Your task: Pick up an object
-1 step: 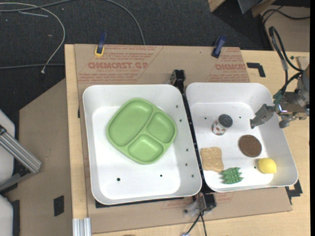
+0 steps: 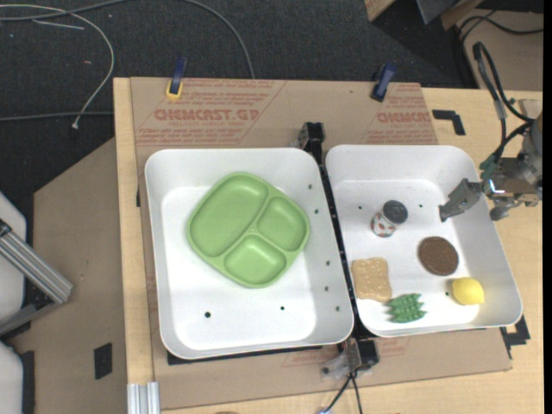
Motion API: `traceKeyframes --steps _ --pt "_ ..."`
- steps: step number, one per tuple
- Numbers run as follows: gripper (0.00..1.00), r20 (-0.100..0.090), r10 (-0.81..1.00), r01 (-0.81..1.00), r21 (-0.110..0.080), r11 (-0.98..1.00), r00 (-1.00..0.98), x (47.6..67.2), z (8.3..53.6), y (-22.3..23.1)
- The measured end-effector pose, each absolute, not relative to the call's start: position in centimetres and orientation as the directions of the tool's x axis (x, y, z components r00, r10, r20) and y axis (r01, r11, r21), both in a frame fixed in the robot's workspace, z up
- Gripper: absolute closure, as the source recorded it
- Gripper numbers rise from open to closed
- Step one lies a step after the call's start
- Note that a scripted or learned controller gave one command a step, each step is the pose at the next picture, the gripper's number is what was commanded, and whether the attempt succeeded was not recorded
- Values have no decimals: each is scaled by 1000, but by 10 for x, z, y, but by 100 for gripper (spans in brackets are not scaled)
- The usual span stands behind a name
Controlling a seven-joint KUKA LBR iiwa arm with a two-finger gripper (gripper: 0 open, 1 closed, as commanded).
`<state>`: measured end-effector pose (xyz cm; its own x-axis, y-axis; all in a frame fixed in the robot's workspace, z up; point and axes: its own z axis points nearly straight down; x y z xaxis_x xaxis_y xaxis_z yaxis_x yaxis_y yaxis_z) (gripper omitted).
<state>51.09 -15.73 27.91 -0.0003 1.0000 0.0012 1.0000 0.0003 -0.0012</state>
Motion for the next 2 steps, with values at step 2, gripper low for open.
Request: traceKeyframes --steps 2 --pt "0 3 1000 1000 -6 -1 1 507 196 -159"
